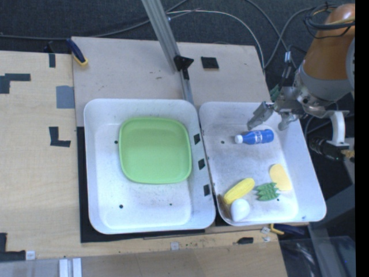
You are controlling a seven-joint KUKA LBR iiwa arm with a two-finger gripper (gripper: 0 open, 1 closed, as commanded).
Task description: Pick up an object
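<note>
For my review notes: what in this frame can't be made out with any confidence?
- Gripper, camera view: the jaws look spread above the blue bottle, but height over it cannot be judged from this slant.
- White object: small and pale against the right bin, identity unclear.
- Green item: too small to identify.
- Arm: cut off by the right and top edges.

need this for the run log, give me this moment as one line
gripper: open, holding nothing | over right white bin | nearest: blue plastic bottle, lying flat | left white bin: green square plate | pick: not yet
</note>
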